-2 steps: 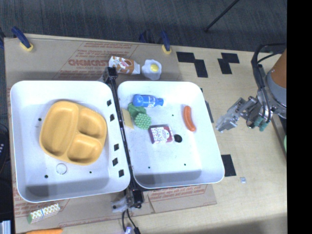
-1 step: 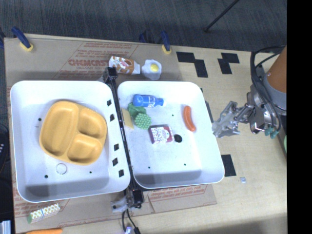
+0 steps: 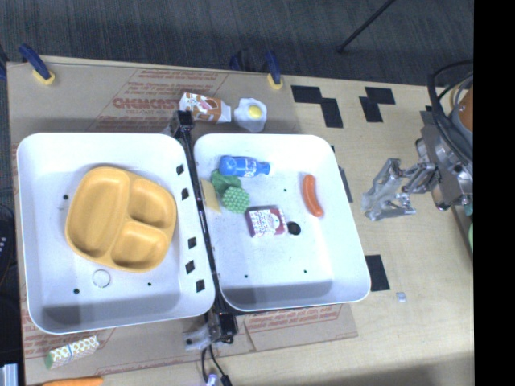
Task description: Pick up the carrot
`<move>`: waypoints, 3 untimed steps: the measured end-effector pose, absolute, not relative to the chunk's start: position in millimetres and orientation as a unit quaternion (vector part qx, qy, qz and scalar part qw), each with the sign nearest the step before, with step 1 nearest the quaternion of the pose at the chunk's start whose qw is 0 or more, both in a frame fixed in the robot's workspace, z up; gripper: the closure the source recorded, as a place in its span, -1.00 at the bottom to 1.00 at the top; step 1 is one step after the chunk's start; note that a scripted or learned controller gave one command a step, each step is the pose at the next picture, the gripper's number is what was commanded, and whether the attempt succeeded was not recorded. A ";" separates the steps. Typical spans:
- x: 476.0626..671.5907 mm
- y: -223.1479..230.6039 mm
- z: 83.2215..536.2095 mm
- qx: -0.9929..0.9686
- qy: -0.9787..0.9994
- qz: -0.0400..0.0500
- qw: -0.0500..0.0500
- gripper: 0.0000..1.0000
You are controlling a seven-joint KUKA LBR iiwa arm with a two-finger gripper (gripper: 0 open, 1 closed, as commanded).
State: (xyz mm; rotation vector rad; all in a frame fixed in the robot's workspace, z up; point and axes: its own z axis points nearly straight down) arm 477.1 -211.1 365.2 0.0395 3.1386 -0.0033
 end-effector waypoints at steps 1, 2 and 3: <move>476.7 -199.6 233.7 0.129 0.992 0.000 0.000 1.00; 477.2 -211.2 335.7 0.059 0.998 -0.001 0.001 1.00; 476.8 -211.2 296.6 0.088 0.996 0.000 0.000 1.00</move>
